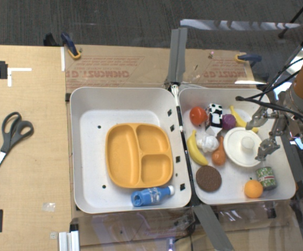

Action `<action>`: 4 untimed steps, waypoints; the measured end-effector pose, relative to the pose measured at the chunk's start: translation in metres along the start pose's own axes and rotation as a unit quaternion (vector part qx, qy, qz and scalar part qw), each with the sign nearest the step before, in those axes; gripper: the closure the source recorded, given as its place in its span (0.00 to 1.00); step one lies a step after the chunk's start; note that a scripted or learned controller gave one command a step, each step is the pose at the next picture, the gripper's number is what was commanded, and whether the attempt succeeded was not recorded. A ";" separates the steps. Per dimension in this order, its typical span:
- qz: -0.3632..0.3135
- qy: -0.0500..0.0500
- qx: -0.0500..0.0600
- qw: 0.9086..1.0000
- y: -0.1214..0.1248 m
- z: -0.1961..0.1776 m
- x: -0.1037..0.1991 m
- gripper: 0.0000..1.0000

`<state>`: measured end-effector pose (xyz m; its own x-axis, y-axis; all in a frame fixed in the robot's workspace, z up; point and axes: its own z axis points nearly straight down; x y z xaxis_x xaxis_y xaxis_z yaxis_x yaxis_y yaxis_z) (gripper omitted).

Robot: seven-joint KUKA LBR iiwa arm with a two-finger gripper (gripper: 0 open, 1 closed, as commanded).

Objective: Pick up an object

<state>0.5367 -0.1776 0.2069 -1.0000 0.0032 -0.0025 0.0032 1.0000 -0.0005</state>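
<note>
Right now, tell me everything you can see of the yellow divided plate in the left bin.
The yellow divided plate is a rounded-square tray that looks like smooth plastic, with a raised rim and three compartments: a tall one on the camera view's left and two smaller ones stacked on the right. It lies flat, right side up, about mid-floor in the left bin. All three compartments look bare. A blue bottle lies at its near edge, touching or nearly so.

Two white bins were seen side by side on the bench [26,182]. In the left bin [83,156], a yellow divided tray [139,155] lay centred, with a blue bottle [151,195] at its 6 o'clock. The hand [264,133], fingers spread, was held over the right bin [284,190], above a white bowl [240,146]. An orange ball [253,189] was seen at the bowl's 5 o'clock, a banana [195,149] at 9 o'clock.
</note>
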 end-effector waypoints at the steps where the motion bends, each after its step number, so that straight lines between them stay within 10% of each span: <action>1: 0.052 -0.010 0.001 0.999 0.011 0.077 -0.076 0.00; 2: 0.117 -0.004 0.001 0.993 0.063 0.111 -0.099 0.00; 3: 0.141 0.000 0.000 0.990 -0.006 0.085 -0.047 0.00; 4: 0.191 -0.002 0.000 0.982 0.046 0.113 -0.106 0.00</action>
<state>0.6436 -0.1321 0.0943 -0.9256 0.3785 -0.0065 0.3785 0.9256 0.0008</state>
